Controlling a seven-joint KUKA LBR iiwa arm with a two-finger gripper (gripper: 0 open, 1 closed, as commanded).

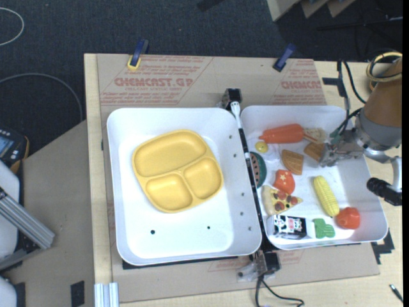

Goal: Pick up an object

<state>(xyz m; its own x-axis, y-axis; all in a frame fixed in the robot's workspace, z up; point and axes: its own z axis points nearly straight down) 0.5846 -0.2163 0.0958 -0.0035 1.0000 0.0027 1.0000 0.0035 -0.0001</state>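
Observation:
The right bin [358, 117] holds several toy foods. Among them are a red carrot [282, 133], a brown bread piece [293, 161], a brown chunk [314, 151], a red strawberry [284, 181], a pizza slice [283, 202], a yellow corn cob [326, 196] and a red tomato [348, 218]. My gripper [331, 152] is low in this bin near its right side, just right of the brown chunk and above the corn. The view does not let me tell whether it touches the chunk.
The left bin [121, 171] carries a yellow divided plate [177, 170]. A green piece [324, 228] and a black-and-white packet [289, 226] lie at the right bin's front. A watermelon slice [257, 169] sits by the divider. Black cables [345, 88] run behind the arm.

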